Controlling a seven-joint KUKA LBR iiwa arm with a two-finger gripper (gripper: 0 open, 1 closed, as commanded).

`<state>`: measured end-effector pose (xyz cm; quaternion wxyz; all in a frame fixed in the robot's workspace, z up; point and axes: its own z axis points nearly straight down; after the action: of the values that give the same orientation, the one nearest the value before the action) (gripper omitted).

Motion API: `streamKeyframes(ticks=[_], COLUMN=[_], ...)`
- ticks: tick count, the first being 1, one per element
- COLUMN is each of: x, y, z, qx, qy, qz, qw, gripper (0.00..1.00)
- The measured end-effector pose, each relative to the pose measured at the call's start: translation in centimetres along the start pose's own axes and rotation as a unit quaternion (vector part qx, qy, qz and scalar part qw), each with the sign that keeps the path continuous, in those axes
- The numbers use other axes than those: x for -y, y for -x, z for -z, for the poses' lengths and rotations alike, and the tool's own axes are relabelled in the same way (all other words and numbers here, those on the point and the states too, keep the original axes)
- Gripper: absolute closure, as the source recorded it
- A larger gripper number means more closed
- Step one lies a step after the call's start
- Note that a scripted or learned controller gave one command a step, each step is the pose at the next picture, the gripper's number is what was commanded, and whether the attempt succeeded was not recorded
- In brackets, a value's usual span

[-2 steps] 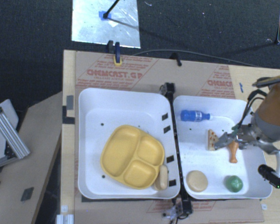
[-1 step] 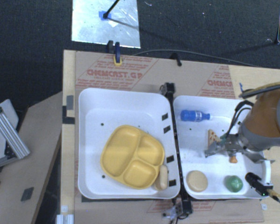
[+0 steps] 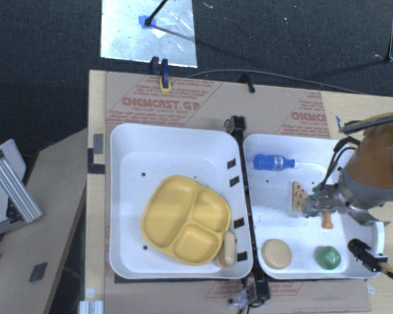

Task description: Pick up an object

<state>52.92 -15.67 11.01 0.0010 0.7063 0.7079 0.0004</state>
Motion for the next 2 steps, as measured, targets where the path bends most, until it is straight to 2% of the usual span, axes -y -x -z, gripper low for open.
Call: streamKeyframes(ticks=[2], x=[-0.4], y=[0.3], z=[12.9], qx=[0.001], qy=[0.004], qz=[0.001], qw=[1.0], gripper=[1.0])
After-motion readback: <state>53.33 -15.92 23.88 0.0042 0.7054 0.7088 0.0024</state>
